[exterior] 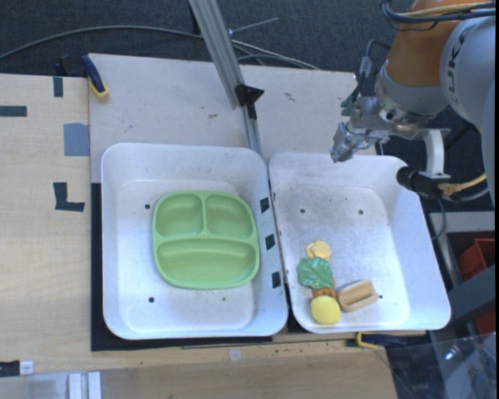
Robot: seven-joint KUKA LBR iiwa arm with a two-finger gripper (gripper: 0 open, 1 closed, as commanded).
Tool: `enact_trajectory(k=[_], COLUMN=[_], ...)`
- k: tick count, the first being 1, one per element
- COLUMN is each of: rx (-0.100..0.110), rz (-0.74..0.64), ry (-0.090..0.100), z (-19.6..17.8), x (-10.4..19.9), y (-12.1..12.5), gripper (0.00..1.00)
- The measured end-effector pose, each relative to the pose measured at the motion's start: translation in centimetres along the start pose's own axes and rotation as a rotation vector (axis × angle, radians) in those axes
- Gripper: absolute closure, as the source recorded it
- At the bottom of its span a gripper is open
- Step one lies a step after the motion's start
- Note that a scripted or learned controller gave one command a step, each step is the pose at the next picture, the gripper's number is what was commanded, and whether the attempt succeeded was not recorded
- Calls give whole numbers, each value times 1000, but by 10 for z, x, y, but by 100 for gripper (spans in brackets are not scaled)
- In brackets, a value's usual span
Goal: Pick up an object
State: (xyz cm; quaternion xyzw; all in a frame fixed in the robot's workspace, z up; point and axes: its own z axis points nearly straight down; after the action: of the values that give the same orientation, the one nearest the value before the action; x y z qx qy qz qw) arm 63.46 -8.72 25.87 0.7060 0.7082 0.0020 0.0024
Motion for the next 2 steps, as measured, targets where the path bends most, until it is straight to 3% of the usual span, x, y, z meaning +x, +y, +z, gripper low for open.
enact_trajectory(k=[2], rx=[10], rz=[-2], ry=[1], z=[16], x=[86], y=[-19], gripper=[100])
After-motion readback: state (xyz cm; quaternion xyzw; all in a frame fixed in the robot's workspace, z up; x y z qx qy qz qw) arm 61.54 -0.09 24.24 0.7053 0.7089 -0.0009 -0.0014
